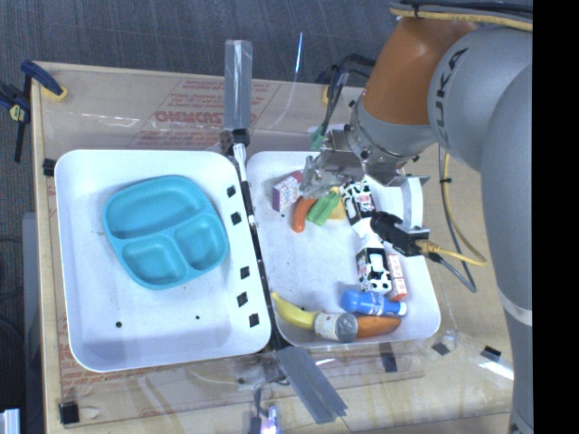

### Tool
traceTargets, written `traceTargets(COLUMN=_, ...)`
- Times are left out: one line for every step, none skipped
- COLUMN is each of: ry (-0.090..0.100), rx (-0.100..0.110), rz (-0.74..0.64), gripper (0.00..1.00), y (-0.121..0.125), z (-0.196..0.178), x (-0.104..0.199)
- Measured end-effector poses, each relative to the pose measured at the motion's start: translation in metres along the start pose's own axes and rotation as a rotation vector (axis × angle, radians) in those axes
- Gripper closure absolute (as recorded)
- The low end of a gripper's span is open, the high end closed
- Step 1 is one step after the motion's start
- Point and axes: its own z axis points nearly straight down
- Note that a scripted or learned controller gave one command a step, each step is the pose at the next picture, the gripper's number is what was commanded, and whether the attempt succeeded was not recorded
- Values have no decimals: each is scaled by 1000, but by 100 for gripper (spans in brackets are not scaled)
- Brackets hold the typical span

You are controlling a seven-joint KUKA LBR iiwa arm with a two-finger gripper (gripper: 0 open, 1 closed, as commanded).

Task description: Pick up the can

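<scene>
The can point(355, 325), with an orange body and a grey round end, lies on its side at the front edge of the right bin point(298, 269), between a banana point(291, 310) and a blue cylinder point(371, 303). My gripper point(315, 181) hangs over the back of the same bin, right above an orange carrot point(300, 215) and a green piece point(321, 210). It is well away from the can, about half the bin's length behind it. The wrist hides much of the gripper.
A small pink box point(285, 191), a yellow piece point(337, 209) and a cow-patterned carton point(360, 199) crowd around the gripper. Another cow-patterned carton point(374, 269) and a red piece point(397, 286) lie mid-right. The left bin point(81, 315) holds a blue divided plate point(166, 230).
</scene>
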Motion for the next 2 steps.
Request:
traceTargets(ry=0, rx=2, rz=52, gripper=100, y=-33, z=12, x=46)
traceTargets(ry=0, rx=1, rz=125, gripper=100, y=3, z=13, x=102)
